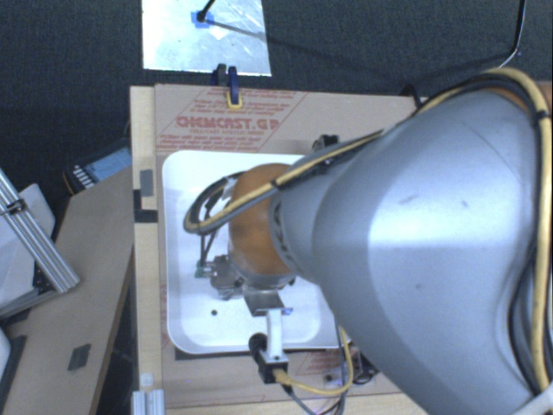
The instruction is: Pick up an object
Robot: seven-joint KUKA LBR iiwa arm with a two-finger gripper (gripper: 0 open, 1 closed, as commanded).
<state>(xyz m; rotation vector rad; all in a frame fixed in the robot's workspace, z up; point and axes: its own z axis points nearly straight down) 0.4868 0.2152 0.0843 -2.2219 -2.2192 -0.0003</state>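
One white bin (186,318) sits at frame centre, mostly covered by the grey arm (415,258) with its orange band (255,227). Red printing on the brown board (229,115) above reads roughly "CHEMCAST". No object for picking is discernible under the arm.

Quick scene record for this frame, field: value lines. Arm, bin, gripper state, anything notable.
arm: grey arm reaching in from the right, covering much of the view
orange band: above the wrist, over the bin
bin: white bin, left part visible
gripper: hidden under the wrist, state cannot be told
cables: yellow cable looping beside the wrist
objects in bin: none discernible
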